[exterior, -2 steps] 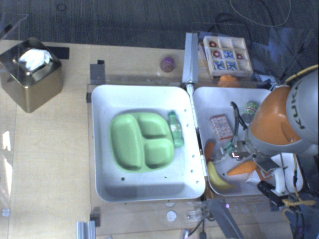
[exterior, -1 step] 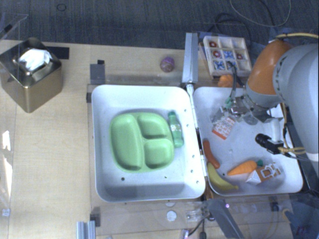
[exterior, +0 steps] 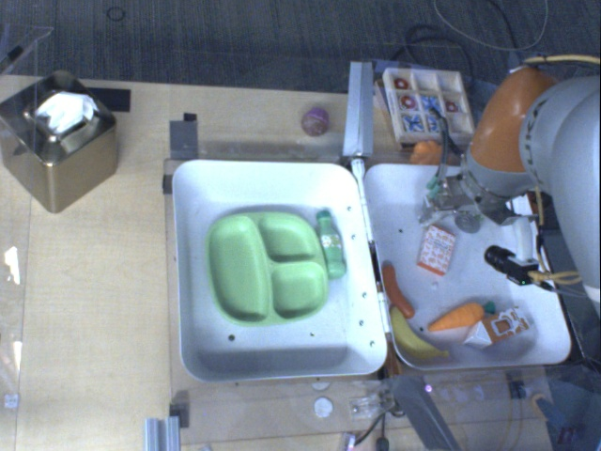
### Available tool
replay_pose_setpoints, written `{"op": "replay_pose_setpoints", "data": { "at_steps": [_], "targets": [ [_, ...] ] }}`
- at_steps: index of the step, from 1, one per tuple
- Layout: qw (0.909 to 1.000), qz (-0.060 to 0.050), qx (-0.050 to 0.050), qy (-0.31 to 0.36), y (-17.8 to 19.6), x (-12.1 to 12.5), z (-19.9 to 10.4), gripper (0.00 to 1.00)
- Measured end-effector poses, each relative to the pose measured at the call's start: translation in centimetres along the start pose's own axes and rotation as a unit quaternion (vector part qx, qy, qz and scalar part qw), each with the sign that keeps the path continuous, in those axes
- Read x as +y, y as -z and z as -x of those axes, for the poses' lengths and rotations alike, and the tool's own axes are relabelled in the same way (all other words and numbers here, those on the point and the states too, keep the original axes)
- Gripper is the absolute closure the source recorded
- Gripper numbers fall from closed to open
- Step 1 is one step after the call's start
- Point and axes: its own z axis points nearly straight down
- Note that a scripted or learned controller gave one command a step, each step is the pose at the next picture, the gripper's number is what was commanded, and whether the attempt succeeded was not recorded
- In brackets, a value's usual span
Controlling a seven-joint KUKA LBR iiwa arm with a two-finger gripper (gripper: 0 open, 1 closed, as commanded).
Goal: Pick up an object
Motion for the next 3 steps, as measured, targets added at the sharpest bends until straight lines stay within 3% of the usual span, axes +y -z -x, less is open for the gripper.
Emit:
{"op": "replay_pose_setpoints", "data": {
  "at_steps": [1, 2, 3],
  "targets": [
    [1.0000, 0.000, 0.000, 0.000, 0.0, 0.0, 0.0, 0.00],
    [0.9989, -0.004, 0.003, 0.047, -1.2, -4.6, -0.4, 0.00],
    [0.9988, 0.002, 0.000, 0.048, 0.1, -4.2, -0.2, 1.00]
  ]
}}
